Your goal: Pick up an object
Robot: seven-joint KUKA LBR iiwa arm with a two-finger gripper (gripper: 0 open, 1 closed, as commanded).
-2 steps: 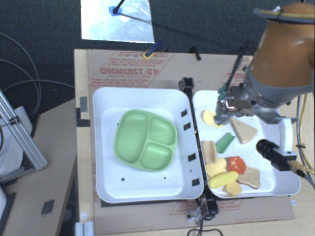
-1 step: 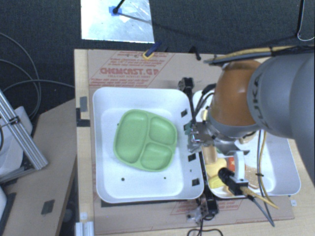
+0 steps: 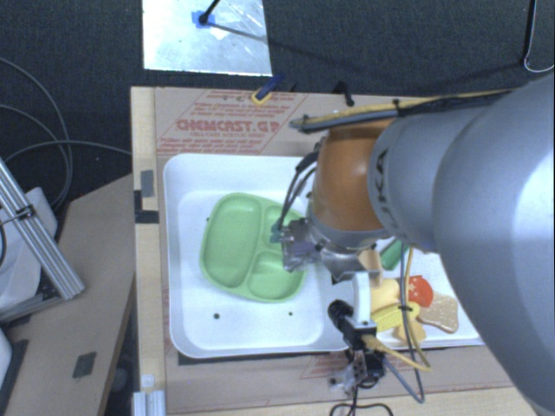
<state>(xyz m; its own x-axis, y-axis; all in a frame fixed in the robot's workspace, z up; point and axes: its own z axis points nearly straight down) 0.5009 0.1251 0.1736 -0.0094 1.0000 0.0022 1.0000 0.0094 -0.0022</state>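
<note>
Big and grey, the robot arm (image 3: 468,189) with its orange band reaches over the shallow white bin (image 3: 186,232). A light green plastic tray with sections (image 3: 234,245) lies in that bin, and the gripper (image 3: 295,248) sits at the tray's right edge. Small toy foods (image 3: 416,306) lie near in the bin on the right.

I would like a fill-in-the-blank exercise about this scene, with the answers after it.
1. The divided plate in the left bin is ___ in colour.
2. The band above the arm's wrist is ___.
3. The gripper is at the plate's ___ edge in the camera view.
4. The plate lies in the ___ bin.

Missing words: green; orange; right; left
</note>
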